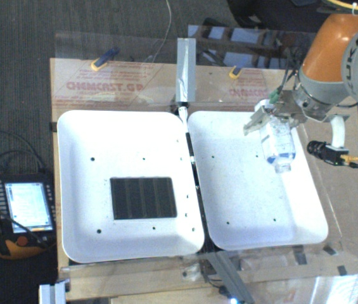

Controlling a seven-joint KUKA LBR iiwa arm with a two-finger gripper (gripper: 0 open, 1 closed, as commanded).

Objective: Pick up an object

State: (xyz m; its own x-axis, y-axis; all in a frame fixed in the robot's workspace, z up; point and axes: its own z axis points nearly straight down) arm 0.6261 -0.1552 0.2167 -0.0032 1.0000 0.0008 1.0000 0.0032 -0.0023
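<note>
Two shallow white bins sat side by side on the bench (102, 84), filling most of the view. The left bin (77, 138) held a dark ribbed rectangular panel (144, 197), lying flat near its front middle. The right bin (242, 233) showed a bare speckled floor under the gripper.

From the upper right came the arm (334, 49), its grey body cut off by the frame edge, with the orange band rounded above the wrist. The wrist tilted down and leftward over the far right corner of the right bin.

Below it the gripper (272, 116) pointed toward the bin floor. A clear plastic bottle (279, 145) with a blue label and a pale cap hung downward from it, its upper end between the fingers, which pinched it; the exact contact was hard to make out against the white bin. The bottle appeared lifted above the floor.

Left of the bins, a handheld pendant (25, 208) with a lit screen lay on the dark carpet, trailing cables.
</note>
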